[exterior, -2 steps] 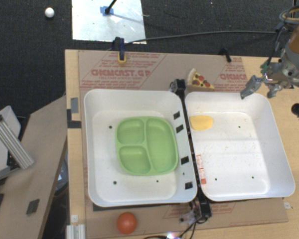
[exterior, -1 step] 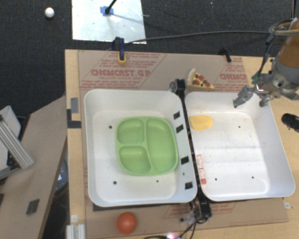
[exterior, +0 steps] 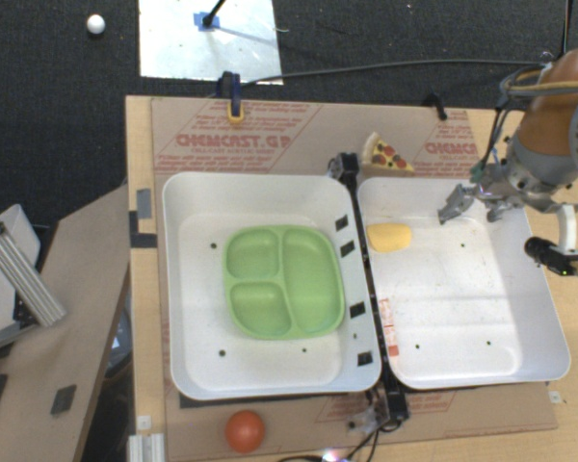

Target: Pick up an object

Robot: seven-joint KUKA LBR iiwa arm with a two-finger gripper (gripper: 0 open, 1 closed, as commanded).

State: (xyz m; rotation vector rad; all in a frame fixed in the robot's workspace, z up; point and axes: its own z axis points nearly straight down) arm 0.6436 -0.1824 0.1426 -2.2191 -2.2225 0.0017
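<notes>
Where lying in the right bin [exterior: 520, 354] near its left wall: yellow object [exterior: 389, 237], oblong, smooth, long axis left-right. Tool [exterior: 472, 203] above bin's far right, fingers spread, gripping nothing.

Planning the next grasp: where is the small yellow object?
The small yellow object lies in the right white bin, near its upper-left corner, beside the divider, left of the gripper.

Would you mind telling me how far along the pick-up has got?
Nothing looks picked up yet. The gripper hangs over the right bin's far right corner, with nothing visible between its fingers. The yellow object lies apart from it near the bin's left wall, left to grasp and lift.
</notes>
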